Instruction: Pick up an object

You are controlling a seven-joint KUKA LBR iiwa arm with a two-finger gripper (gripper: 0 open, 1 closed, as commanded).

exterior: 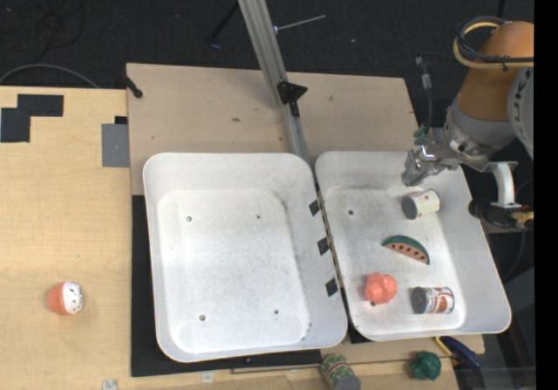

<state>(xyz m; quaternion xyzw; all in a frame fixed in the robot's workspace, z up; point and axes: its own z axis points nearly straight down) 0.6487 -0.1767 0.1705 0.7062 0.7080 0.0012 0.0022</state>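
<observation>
Claw is hovering above a small white cylinder in the right bin; finger state unclear.

Four objects in right bin, tool above its far edge

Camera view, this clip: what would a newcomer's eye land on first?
Probably the arm's orange band at upper right, with the gripper poised over the right bin just above a small cream cylinder. Next, the bright red-orange toy near that bin's front, and an orange-and-white ball alone on the wooden surface far left.
</observation>
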